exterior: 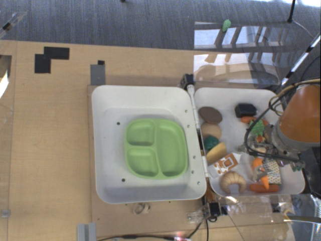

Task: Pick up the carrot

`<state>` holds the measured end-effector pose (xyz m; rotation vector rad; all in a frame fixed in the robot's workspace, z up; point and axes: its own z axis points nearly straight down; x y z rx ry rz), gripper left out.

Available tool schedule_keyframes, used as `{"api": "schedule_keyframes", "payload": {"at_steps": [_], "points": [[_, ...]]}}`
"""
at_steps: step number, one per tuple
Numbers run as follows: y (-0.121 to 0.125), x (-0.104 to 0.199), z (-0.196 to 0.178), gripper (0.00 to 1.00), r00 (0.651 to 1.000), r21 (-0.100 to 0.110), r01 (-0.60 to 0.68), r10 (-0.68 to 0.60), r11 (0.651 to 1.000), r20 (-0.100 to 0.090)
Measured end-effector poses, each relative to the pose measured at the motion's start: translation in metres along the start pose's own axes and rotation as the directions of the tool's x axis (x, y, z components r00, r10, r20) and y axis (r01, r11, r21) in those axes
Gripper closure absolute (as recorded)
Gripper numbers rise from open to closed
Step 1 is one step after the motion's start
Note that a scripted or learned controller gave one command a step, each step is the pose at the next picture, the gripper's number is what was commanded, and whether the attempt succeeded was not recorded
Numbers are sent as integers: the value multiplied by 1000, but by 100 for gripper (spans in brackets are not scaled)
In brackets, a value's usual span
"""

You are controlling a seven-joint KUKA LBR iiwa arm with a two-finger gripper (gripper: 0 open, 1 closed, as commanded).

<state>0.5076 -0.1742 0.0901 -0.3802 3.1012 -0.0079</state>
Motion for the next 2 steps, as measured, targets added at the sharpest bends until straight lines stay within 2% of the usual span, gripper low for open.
{"api": "schedule_keyframes", "payload": {"at_steps": [1, 2], "points": [[-1, -5, -14, 100, 1000, 5, 3, -3, 1000, 11], [-1, -4, -13, 0, 1000, 4, 3, -3, 1000, 10]]}}
